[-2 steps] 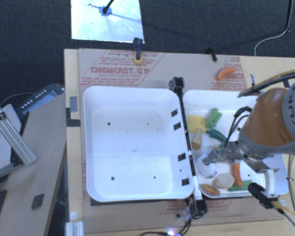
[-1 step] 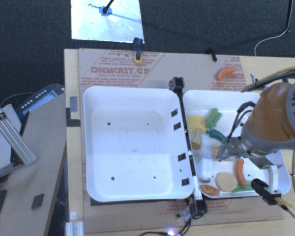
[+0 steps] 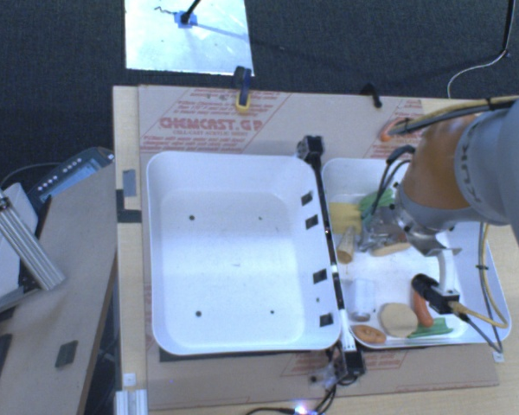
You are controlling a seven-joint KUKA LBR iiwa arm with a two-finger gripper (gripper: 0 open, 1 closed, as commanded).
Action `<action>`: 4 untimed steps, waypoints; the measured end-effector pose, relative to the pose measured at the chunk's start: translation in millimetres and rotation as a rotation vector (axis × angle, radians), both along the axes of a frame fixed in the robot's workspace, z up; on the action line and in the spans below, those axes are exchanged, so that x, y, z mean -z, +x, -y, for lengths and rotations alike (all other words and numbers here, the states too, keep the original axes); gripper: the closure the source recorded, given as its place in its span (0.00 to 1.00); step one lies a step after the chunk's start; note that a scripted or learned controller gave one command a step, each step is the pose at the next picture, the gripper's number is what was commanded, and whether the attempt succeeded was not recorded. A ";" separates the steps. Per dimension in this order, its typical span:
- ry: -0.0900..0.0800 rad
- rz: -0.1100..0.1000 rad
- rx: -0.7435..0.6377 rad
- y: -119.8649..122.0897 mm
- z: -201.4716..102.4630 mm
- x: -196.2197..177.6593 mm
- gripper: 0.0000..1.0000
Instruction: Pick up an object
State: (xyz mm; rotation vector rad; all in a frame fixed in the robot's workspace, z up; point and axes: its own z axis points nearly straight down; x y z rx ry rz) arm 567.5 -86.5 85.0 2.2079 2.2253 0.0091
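My gripper reaches down into the right bin below the arm's orange band. Its tip sits among a yellow piece, a green piece, a tan cylinder and a pale stick. The wrist hides the fingers, and I see nothing held. Nearer the front lie a clear cup, a tan bun-like piece, an orange-red carrot and an orange slice.
The left bin lies beside the right one, with a black divider strip between them. Cables run along the right bin's right side. A yellow clamp stands at the board's far edge.
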 end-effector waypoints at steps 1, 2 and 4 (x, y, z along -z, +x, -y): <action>-0.001 0.007 0.001 6.0 -9.1 -204.5 1.00; 0.004 -0.018 0.005 -69.3 -49.6 -123.6 1.00; 0.001 0.011 -0.001 -78.2 -33.6 -237.6 1.00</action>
